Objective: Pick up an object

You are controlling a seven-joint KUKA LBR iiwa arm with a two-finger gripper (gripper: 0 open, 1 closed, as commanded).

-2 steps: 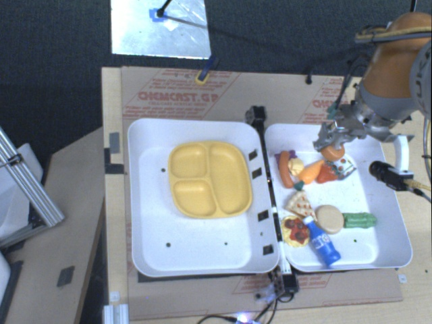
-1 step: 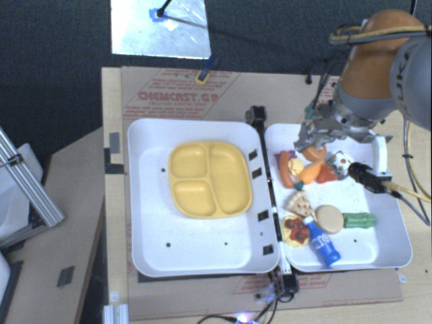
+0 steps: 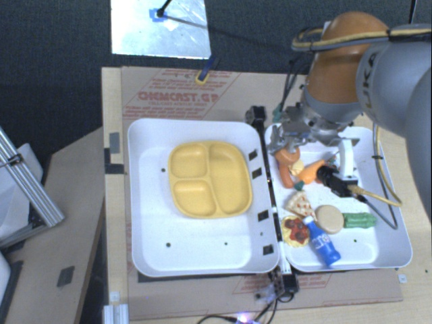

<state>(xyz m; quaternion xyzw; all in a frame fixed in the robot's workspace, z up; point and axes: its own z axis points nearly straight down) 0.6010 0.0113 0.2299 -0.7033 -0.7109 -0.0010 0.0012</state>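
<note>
You have two white bins side by side. The left bin (image 3: 145,201) holds a single yellow divided plate (image 3: 209,179), lying flat near its middle. The right bin (image 3: 378,245) is the crowded one: an orange bottle (image 3: 289,162) lies at its far left corner, with an orange carrot (image 3: 309,173) just beside it. Nearer to you are a pizza slice (image 3: 301,203), a red food piece (image 3: 294,229), a blue bottle (image 3: 325,244) lying tilted, a tan round disc (image 3: 329,218) and a green piece (image 3: 360,220). The gripper (image 3: 287,139) hangs over that far left corner, right above the orange bottle. From this angle you cannot tell how far it is open, nor whether it has hold of anything. The grey arm (image 3: 398,79) reaches in from the right. Both bins rest on a brown cardboard sheet (image 3: 179,96) with red print, laid on the pale table (image 3: 74,181). Beyond the table, a silvery square sheet (image 3: 162,25) lies on the dark floor.
</note>
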